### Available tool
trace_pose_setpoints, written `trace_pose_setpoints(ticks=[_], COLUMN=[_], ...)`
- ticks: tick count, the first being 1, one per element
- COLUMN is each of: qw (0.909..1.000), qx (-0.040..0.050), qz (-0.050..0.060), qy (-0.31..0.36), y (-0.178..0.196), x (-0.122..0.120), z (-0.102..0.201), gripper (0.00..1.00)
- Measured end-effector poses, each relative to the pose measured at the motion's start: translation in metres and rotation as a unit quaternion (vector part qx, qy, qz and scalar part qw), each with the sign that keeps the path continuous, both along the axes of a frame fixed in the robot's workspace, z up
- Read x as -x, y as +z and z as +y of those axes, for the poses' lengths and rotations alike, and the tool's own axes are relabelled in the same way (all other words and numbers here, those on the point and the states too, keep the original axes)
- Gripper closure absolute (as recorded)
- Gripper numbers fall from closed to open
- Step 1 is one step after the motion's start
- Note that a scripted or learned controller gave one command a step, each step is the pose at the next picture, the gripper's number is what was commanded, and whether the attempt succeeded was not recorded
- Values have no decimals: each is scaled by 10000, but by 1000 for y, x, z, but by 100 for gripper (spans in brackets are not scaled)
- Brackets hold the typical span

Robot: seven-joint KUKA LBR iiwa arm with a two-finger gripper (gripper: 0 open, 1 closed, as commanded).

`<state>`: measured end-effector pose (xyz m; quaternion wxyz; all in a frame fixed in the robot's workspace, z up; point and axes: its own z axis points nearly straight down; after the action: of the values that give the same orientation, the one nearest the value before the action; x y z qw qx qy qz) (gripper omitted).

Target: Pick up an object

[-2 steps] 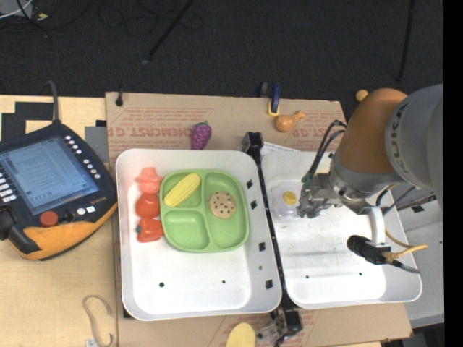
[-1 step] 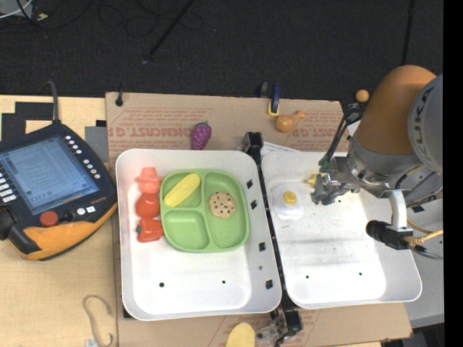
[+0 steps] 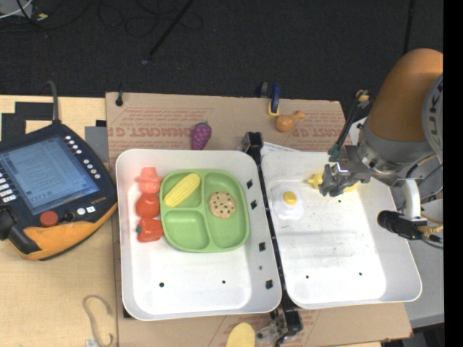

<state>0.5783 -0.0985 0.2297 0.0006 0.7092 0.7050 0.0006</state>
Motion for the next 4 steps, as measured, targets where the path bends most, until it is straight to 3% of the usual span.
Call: trace_pose_setpoints(ticks=[2, 3, 4], qw=[10000, 10000, 10000], qx=[-9, 2, -2], qz=[11, 24, 9], qy=[49, 26, 34], y=[-1, -11, 6], x=[-43, -41, -41], z=[108, 98, 96], gripper=[100, 100, 100])
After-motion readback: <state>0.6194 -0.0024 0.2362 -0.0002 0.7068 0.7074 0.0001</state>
